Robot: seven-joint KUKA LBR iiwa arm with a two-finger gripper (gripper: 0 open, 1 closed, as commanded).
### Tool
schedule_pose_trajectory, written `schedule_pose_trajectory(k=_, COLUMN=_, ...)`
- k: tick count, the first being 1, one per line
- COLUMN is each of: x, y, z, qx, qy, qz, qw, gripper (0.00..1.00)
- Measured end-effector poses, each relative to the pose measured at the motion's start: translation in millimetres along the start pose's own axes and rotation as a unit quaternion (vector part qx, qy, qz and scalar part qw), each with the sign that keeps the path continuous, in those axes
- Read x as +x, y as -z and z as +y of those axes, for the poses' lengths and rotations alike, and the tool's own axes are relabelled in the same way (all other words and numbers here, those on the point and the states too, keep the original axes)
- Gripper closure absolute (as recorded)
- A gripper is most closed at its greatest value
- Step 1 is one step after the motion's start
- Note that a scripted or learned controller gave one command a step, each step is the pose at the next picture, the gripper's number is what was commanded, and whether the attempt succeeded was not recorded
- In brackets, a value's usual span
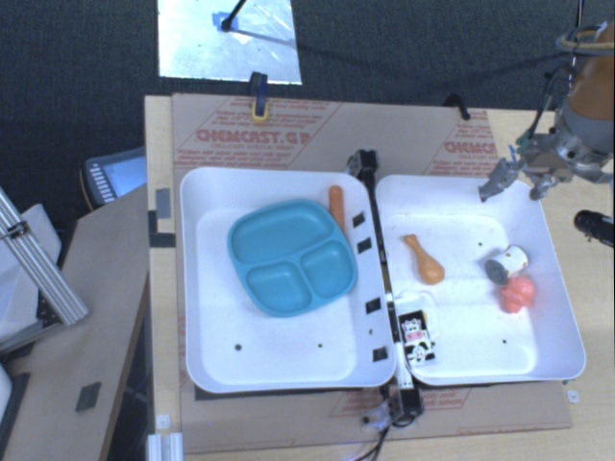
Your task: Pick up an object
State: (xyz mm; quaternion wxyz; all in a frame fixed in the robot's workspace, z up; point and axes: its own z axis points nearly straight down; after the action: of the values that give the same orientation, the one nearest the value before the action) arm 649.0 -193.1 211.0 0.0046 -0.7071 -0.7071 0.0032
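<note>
The bench, cardboard-topped, bears the left bin and right bin, touching.

A dark carpeted floor filled the upper part of the frame. A shiny silver sheet lay on it at upper centre. A brown cardboard sheet with red printed lettering covered the bench top at centre. A yellow clamp sat at its upper edge. A tan side table occupied the lower left, with a metal rail lying across it at a slant.
</note>
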Motion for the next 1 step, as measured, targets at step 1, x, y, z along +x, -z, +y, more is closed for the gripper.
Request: schedule_pose_trajectory(k=1, x=0.7, y=8.9, z=2.8, qx=-0.006, qy=0.001, qz=-0.001, qw=1.0, gripper=0.0)
